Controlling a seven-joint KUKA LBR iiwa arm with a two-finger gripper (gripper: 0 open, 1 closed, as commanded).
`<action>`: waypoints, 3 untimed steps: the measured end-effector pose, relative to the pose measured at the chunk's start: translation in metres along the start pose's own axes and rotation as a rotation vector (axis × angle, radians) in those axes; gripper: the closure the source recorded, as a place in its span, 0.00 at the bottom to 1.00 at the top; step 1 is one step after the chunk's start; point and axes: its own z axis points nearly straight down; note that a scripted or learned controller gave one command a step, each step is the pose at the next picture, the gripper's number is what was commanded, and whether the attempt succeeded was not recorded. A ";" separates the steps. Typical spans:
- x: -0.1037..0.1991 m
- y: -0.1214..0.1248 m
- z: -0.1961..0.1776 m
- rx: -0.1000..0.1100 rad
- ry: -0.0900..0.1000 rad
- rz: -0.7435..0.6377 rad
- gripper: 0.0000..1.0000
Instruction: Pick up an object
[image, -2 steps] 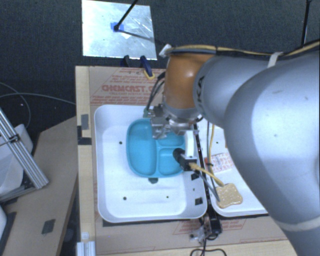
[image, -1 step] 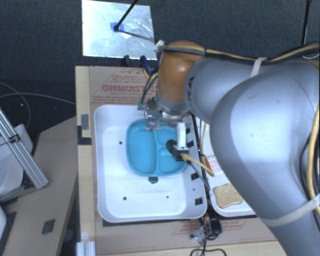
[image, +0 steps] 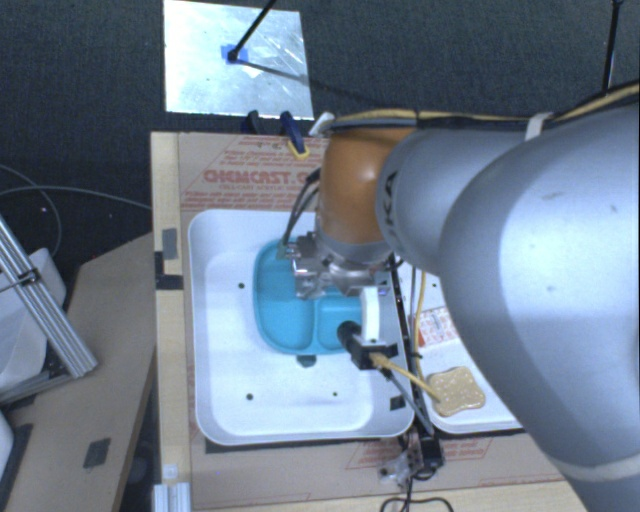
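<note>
Overhead, the grey arm (image: 520, 270) reached in from the right and covered most of the right bin (image: 470, 420). The left bin (image: 230, 400) held a blue dish (image: 285, 320), with the gripper (image: 325, 285) directly over its right part. A tan piece (image: 455, 390) lay in the right bin. Jaw state: cannot tell.

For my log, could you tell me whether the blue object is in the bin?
In: the blue object lies inside the left bin.
</note>
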 end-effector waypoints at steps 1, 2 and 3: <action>0.038 -0.092 -0.006 0.005 0.000 -0.004 1.00; 0.006 -0.017 0.039 -0.010 0.007 -0.005 1.00; 0.007 -0.016 0.030 -0.010 0.010 -0.003 1.00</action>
